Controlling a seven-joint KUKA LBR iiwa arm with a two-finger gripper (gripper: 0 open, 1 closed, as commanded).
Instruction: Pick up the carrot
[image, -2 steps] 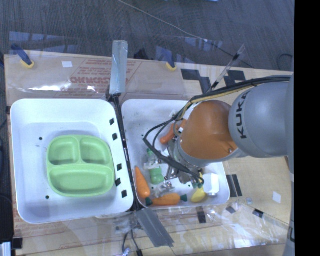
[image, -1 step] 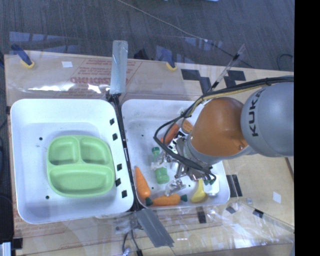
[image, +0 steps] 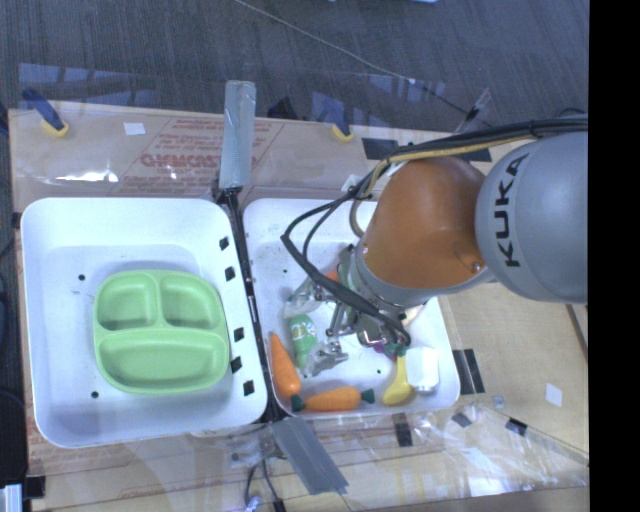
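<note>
Inspecting the right bin (image: 268, 262), we find the gripper (image: 325, 352) just beside a carrot (image: 284, 366), apparently open and gripping nothing.

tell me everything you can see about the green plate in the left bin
The green plate is a pale green divided tray that looks like moulded plastic, with rounded corners and three compartments: two small ones at the top, one long one below. It lies flat, right way up, on the floor of the left bin, roughly centred. Nothing sits in it.
</note>
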